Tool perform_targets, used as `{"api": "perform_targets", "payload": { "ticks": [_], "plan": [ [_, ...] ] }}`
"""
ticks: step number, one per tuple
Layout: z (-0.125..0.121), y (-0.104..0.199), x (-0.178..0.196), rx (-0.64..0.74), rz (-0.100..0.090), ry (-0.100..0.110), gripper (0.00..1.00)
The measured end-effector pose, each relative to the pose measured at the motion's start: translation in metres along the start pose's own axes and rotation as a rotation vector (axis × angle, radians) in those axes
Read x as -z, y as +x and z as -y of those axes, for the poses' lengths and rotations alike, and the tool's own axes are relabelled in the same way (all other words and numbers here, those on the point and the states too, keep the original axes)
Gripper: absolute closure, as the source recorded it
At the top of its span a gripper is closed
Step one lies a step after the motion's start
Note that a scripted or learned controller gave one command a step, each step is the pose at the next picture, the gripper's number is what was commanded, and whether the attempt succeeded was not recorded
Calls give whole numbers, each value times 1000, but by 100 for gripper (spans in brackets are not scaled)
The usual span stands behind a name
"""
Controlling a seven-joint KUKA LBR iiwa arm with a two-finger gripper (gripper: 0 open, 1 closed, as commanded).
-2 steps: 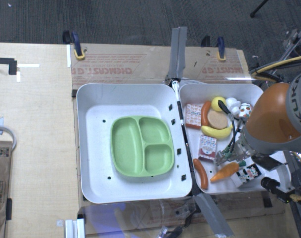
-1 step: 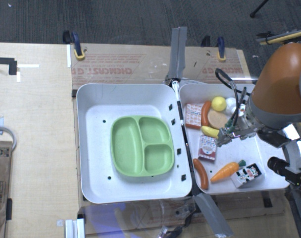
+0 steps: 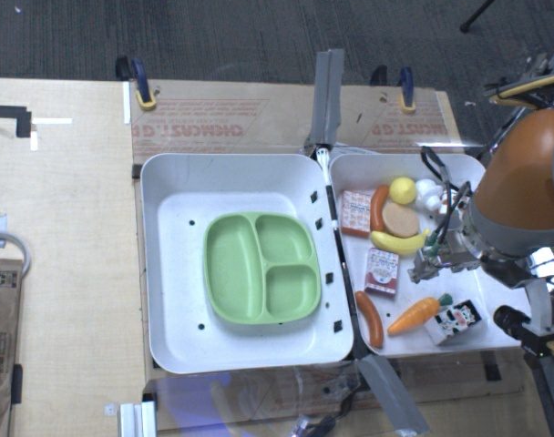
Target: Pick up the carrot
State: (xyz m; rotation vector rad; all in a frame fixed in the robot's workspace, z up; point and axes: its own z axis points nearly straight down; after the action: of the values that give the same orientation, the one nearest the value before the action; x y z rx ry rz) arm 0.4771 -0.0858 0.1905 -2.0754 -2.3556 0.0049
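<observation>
Carrot (image 3: 413, 316) in right bin (image 3: 477, 340)

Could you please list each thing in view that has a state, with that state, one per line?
carrot: lying flat in the right bin, ungrasped
claw: above the right bin, beside the banana, apart from the carrot
green tray: upright in the left bin, compartments bare
milk carton: on its side
sausage: lying flat

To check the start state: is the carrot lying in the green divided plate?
No, the carrot lies in the right bin, while the green plate sits in the left bin.
</observation>
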Motion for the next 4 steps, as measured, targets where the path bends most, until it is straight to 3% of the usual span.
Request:
{"api": "perform_targets", "payload": {
  "ticks": [1,2,3,4],
  "plan": [
    [0,0,0,0,0,0,0],
    [2,-17,-73,213,-1,-1,0],
    [-9,-45,-99,283,0,-2,0],
    [4,-39,-99,691,0,-4,0]
  ]
}}
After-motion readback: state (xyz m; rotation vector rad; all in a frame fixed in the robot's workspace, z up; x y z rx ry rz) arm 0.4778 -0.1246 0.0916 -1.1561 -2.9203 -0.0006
